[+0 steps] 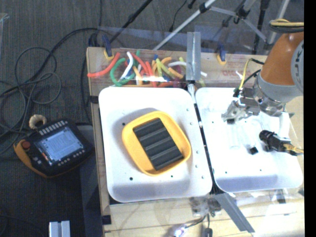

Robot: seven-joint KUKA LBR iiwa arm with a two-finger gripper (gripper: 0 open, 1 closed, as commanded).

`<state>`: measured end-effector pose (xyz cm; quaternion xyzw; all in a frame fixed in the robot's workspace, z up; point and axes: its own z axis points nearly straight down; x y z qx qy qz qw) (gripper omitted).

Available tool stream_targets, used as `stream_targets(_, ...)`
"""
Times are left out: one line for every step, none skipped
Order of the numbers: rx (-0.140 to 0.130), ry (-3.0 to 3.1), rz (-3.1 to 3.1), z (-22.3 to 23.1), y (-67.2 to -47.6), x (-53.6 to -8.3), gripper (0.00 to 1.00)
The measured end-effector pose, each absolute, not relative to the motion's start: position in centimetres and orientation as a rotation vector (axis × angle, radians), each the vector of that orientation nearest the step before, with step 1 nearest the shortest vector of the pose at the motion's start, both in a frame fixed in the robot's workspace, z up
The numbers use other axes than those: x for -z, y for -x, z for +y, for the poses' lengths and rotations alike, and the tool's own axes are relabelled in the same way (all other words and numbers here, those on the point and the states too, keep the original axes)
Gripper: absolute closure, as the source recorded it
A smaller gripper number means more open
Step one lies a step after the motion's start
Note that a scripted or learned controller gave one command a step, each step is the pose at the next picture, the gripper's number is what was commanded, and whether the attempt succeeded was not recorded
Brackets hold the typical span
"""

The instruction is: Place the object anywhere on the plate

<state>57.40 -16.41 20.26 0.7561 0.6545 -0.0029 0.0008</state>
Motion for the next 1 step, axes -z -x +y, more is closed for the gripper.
stream_targets(0.009,-2.374,2.055,-16.42,-57.41,-20.27,0.00)
